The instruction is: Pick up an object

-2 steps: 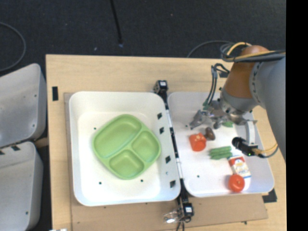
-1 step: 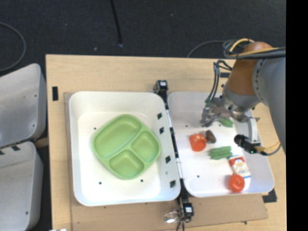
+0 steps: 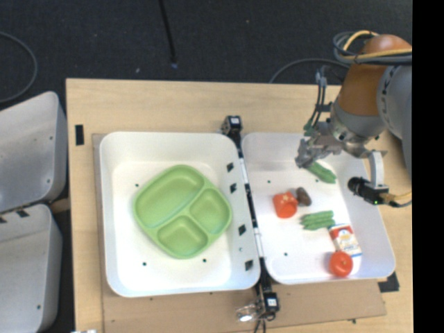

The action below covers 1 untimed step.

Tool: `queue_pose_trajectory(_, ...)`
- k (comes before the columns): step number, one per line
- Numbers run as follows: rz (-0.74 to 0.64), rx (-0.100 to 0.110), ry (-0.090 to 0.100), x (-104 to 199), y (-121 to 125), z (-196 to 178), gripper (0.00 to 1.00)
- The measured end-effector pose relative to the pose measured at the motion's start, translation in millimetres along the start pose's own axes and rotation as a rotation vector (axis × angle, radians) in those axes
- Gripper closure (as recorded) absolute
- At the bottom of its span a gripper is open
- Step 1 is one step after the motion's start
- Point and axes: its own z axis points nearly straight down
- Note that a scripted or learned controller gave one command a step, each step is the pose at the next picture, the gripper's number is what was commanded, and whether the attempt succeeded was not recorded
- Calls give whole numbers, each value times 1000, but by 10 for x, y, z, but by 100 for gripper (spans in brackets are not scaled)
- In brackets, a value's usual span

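Several small objects are seen in the right bin (image 3: 277, 148). A green elongated piece (image 3: 322, 172), pod-shaped and lying at a slant, is found directly under the gripper (image 3: 313, 154), at the gripper's lower right tip and touching it or nearly so. Below and left of the gripper a red rounded object (image 3: 284, 205) lies touching a small dark brown object (image 3: 303, 197). Further below the gripper a second green pod-like piece (image 3: 317, 220) is seen, and beyond that a small carton with a red and white label (image 3: 345, 240) with a red round object (image 3: 340, 263) against its lower end.

Bare white floor is left to the gripper's left and upper left, up to the bin's rim and the divider between the bins. Well to the gripper's left, the left bin (image 3: 114, 255) holds a green sectioned plate (image 3: 182, 210).

The arm (image 3: 361, 92) is reached in from the right, its orange band above the wrist, with the gripper pointed down and leftward into the upper part of the right bin. Whether anything is pinched cannot be told.
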Motion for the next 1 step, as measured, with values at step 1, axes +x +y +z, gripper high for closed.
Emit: queue_pose_trajectory(1,-1,-1,0,-51,-14,-642,100)
